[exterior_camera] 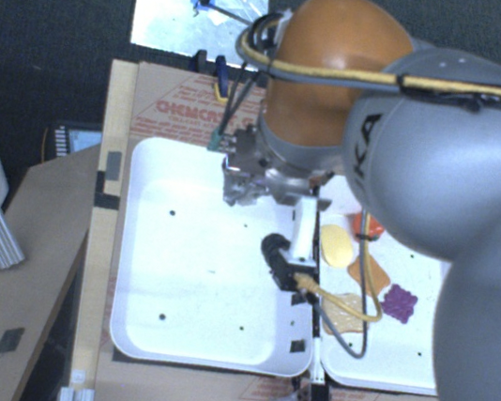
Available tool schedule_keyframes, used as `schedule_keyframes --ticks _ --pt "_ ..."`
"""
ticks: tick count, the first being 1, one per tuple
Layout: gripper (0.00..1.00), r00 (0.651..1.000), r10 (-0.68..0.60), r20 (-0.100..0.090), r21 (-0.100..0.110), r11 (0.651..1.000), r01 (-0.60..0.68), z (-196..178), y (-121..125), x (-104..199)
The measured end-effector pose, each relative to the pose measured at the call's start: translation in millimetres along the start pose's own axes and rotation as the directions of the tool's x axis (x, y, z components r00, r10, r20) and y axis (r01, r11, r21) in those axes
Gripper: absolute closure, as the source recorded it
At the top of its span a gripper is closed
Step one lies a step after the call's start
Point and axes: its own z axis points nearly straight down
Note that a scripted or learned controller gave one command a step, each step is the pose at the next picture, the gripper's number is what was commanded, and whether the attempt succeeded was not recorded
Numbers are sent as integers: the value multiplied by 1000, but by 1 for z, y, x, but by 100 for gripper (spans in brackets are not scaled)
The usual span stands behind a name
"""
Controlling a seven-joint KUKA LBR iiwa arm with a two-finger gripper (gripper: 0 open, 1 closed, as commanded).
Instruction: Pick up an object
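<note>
Two white bins sit below: my claw (pixel 239 191) hangs over one bin (pixel 182 269), open or closed I cannot tell. This looks like the approach. A yellow disc (pixel 338 248) and a purple toy (pixel 399 303) lie beside my claw in the other bin (pixel 413 365), so next I cross over and lower.

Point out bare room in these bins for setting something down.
Left bin: bare floor from its left wall to the middle rims, in front of the gripper. Right bin: a bare strip by its front wall; crowded around the yellow piece, orange piece and purple piece.
</note>
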Motion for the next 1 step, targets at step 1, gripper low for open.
schedule_keyframes --ticks 1 --pt "100 1000 7 8 24 1000 -7 35 -53 -54"
